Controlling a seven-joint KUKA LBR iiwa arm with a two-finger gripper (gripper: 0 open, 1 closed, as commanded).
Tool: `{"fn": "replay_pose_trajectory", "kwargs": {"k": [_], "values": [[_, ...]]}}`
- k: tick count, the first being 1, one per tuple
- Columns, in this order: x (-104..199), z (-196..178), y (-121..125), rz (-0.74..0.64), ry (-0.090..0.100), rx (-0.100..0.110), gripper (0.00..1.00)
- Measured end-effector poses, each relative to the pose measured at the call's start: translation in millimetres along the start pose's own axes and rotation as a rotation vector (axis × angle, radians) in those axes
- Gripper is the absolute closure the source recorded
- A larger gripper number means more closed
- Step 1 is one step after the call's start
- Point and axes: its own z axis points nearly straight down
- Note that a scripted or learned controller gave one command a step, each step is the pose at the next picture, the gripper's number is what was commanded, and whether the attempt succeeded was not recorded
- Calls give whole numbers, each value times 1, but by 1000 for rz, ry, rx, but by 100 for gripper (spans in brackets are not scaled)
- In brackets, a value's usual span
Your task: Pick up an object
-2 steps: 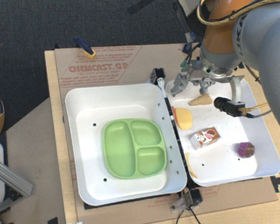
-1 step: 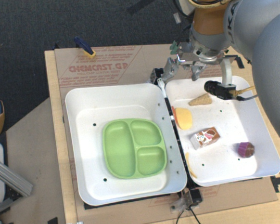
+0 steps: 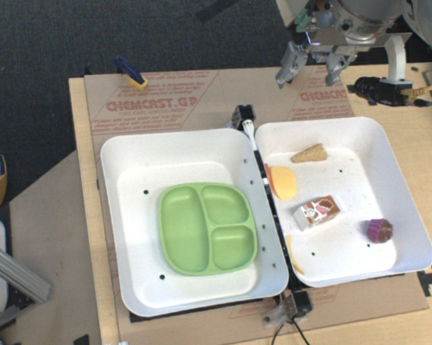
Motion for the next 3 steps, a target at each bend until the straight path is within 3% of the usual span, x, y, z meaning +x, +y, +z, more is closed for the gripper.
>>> {"fn": "replay_pose_trajectory", "kwargs": {"k": [1,2,3], "values": [[1,-3,-1,-1,-1,10,100],[56,-197,1,-5,3,-8,100],[-21,-190,-3,8,-2,12,100]]}}
